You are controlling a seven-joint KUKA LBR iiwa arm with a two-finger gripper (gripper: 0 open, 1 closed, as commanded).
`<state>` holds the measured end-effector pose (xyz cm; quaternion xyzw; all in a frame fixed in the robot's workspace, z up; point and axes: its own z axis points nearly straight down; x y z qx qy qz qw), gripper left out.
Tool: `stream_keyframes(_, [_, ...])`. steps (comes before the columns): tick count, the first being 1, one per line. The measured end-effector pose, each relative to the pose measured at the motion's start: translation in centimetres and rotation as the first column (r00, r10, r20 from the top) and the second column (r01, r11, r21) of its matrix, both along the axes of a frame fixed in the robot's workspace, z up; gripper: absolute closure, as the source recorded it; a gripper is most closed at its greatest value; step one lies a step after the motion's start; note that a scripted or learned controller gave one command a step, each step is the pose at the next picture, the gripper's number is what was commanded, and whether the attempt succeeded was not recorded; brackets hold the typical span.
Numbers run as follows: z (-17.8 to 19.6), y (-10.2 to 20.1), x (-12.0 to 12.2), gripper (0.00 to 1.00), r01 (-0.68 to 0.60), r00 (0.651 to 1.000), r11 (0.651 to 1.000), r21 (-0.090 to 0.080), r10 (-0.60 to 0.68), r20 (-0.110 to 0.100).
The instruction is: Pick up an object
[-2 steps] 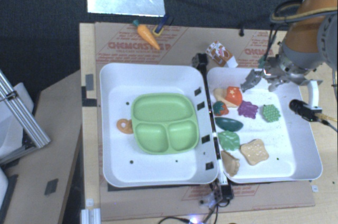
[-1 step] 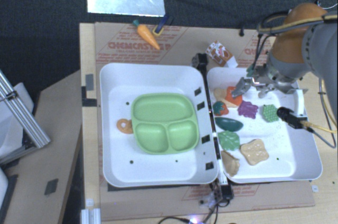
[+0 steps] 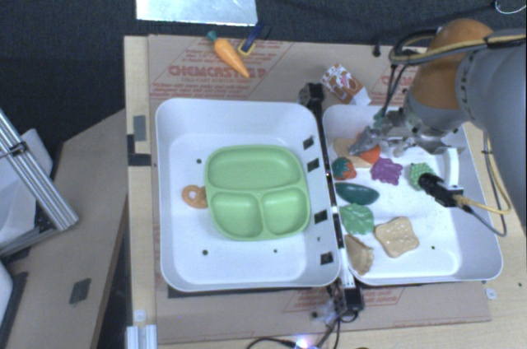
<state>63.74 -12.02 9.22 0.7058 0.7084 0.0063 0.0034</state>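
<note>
- Grey metal arm (image 3: 486, 84) with orange band, reaching in from the right and bent low over the right bin; placed so as to bring the tool down among the toy foods.
- White plastic left bin (image 3: 177, 199), shallow, smooth, round-cornered; serving as the spare tray beside the working one.
- White plastic right bin (image 3: 473, 253), same make, holding the jumble of candidates for picking.
- Green divided plate (image 3: 254, 189), glossy, three compartments, flat in the middle of the left bin.
- Gripper (image 3: 368, 143), dark metal, tip down at the upper left of the right bin, just above an orange-red piece (image 3: 370, 155); finger spread not readable, nothing seen clamped; likely the chosen target, judging by position.
- Tan toast-shaped piece (image 3: 397, 235), matt and lumpy, near the bin's front.
- Dark green smooth oval (image 3: 356, 193), beside the divider.
- Purple knobbly piece (image 3: 385, 170), just right of the orange-red one.
- Orange carrot (image 3: 230, 56), tapered, lying outside both bins on the cardboard behind.
- Small tan ring (image 3: 195, 196), left of the plate.
</note>
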Motion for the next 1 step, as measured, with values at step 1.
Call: stream_keyframes(1, [1.36,-0.01,0.27,1.0,-0.003,1.0,1.0,-0.003,0.003,0.011])
